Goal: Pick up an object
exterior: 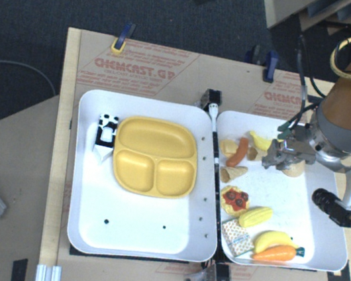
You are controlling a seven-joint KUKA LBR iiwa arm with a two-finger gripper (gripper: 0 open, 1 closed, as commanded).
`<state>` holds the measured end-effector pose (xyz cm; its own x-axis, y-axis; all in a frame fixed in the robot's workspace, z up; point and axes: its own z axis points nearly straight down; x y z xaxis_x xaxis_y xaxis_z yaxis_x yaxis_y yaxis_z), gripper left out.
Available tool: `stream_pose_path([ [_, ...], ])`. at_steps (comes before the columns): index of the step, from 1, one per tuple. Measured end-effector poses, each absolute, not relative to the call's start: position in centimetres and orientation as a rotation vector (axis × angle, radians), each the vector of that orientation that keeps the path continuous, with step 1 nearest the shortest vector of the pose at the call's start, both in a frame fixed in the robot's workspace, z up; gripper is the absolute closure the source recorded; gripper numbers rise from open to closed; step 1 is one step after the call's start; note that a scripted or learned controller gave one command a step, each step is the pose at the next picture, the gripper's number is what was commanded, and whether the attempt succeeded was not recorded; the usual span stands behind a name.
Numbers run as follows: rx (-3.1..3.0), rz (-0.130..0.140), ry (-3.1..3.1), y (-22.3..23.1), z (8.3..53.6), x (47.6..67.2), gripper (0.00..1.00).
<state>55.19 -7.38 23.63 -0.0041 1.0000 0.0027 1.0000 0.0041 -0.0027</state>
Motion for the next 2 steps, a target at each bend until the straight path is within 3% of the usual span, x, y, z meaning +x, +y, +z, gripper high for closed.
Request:
stream_pose_path([
  [1,-2.216,0.002,-2.222,-5.19,23.35,54.44,1.0],
  [2,-2.221,0.003,-2.219,-6.15,22.65,54.62,1.0],
])
